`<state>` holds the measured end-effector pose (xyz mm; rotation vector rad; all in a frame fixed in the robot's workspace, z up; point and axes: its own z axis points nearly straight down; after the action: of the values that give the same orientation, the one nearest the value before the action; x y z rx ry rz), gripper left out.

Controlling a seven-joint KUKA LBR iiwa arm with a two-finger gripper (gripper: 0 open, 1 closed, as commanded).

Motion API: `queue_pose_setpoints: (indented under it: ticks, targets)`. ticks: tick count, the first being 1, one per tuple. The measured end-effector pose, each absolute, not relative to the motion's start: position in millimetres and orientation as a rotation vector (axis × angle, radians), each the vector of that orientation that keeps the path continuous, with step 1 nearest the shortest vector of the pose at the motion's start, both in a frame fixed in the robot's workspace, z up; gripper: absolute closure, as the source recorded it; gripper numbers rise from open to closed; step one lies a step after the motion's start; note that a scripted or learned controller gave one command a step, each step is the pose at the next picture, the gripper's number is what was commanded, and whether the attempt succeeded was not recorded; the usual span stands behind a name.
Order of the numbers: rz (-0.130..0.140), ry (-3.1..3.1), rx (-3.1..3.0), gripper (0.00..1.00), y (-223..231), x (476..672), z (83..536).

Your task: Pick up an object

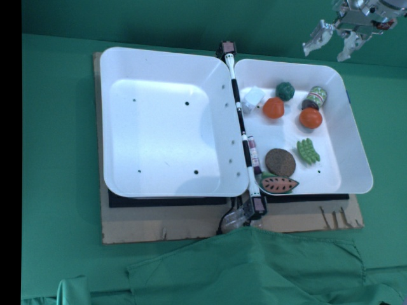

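- Silver two-finger end effector (pixel 331 46) hangs above the right shallow white plastic bin (pixel 356 164), fingers spread apart, gripping nothing.
- Two round orange balls (pixel 274 108) lie inside.

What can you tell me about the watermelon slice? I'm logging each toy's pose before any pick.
The watermelon slice is a small wedge, red flesh dotted with dark seeds and a green rind along its lower curved edge; it looks like plastic. It lies flat at the near left corner of the right bin, just below the brown disc, close to or touching it, and against the bin's wall.
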<state>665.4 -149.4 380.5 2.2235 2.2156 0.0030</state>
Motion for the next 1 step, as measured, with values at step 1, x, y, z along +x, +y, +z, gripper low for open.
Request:
queue_pose_setpoints:
  ticks: [1]
  targets:
    - [-0.008, 2.215, 2.233, 0.0, -182.3, 632.2, 287.9]
